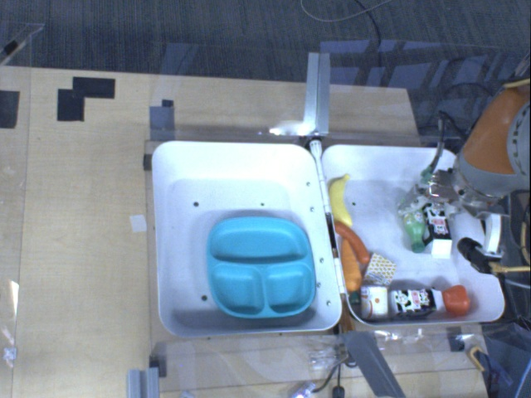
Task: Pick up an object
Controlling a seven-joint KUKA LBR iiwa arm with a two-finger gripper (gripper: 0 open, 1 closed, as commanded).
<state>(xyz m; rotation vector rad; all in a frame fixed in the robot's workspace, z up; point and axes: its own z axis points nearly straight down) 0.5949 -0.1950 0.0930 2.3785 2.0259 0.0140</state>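
Observation:
In the right bin (377,181), my gripper (437,224) reaches down near the right wall, below the orange band of the arm (498,139). Right beside it on the left lies a green object (416,232), touching or nearly touching it. A small white block (441,248) sits just under the gripper's tip. I see nothing clearly lifted off the bin floor. A yellow banana (338,201) and an orange carrot (353,257) lie along the bin's left wall.
Along the right bin's front edge lie a black-and-white bottle (412,300) with a red cap (457,299) and a small jar (373,302). A checkered piece (381,265) sits by the carrot. The left bin (178,222) holds a blue divided plate (260,265).

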